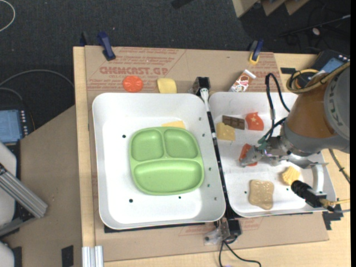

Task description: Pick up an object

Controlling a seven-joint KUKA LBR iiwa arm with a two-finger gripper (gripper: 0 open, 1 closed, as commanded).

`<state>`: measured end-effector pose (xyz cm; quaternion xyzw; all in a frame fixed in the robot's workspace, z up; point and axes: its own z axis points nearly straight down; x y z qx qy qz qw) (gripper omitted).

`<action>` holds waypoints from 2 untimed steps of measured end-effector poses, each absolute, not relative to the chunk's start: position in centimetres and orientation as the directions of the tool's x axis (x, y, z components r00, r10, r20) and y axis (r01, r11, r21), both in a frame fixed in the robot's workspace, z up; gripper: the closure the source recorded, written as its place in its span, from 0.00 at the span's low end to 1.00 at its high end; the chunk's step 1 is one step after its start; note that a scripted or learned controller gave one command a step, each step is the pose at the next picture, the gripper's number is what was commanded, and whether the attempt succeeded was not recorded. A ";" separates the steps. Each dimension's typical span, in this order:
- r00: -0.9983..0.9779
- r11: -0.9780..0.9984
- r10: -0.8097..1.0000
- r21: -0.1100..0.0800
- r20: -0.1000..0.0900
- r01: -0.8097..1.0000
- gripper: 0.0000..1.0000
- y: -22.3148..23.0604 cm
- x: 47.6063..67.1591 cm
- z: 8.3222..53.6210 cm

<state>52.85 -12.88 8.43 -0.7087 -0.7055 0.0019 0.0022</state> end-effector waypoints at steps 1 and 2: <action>-0.005 0.005 1.000 0.005 0.000 1.000 0.00 -9.4 57.3 8.5; 0.010 -0.010 1.000 -0.008 -0.002 1.000 0.00 -16.3 47.4 8.4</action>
